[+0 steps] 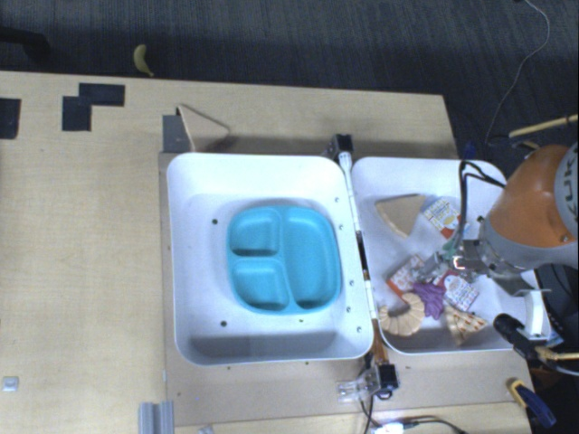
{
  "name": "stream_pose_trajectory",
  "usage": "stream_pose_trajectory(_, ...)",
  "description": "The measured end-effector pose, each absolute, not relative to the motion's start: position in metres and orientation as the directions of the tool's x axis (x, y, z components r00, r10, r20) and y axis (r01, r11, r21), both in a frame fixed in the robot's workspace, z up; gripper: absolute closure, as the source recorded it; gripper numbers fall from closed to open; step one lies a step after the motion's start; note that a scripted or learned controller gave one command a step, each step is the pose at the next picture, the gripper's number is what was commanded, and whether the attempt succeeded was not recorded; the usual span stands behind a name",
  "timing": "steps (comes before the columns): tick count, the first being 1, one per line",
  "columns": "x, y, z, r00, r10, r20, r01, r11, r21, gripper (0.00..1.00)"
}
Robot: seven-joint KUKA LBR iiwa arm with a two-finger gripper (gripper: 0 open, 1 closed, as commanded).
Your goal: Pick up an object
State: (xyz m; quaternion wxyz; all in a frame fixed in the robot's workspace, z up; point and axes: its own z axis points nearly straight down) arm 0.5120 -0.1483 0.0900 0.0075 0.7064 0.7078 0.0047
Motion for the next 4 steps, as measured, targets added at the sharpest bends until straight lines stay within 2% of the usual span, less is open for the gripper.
stream_pose_trajectory(1, 0.515, -0.147, 0.103, -0.003, 1.0, -0.002, 1.0, 0.003, 0.024, 1.0)
stream_pose_trajectory(2, 0.515, -0.147, 0.103, -0.003, 1.0, -0.002, 1.0, 0.003, 0.024, 0.0)
stream_pose_trajectory(3, 0.517, -0.146, 0.113, -0.004, 1.0, -0.001, 1.0, 0.004, 0.026, 1.0)
stream_pose_trajectory(4, 0.516, -0.146, 0.113, -0.005, 1.0, 0.0, 1.0, 0.005, 0.026, 0.0)
